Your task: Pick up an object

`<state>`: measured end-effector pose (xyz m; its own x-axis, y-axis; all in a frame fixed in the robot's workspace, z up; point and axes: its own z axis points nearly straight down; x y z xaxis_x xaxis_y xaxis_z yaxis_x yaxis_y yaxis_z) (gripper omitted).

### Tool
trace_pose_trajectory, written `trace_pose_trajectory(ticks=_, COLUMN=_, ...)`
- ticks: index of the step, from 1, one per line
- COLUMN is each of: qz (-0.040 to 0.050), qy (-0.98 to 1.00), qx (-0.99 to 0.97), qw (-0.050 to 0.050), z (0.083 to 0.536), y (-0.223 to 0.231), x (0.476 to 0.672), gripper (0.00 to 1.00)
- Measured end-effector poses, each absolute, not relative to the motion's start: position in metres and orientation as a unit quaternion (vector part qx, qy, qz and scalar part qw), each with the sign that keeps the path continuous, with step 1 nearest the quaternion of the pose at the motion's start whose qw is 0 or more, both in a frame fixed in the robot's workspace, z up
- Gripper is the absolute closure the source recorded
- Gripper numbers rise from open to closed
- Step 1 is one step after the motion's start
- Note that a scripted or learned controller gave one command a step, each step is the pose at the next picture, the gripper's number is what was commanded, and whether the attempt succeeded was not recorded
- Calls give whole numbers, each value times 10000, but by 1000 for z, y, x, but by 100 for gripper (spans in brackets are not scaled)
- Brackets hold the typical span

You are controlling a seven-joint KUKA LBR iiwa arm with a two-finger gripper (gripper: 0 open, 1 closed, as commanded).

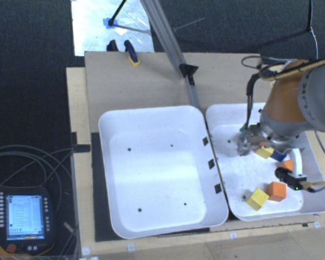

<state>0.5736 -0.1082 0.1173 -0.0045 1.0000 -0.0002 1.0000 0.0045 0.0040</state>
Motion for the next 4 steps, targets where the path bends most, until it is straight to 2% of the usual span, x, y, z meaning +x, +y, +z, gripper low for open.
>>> trace_pose_trajectory(ticks=3, qz=22, qy=7088, qx=7054, qw=32, z=262, y=-114, x=558, gripper=100)
trace_pose_trajectory(ticks=4, qz=22, qy=7108, qx=7034, qw=10, z=269, y=-67, x=577, gripper=100)
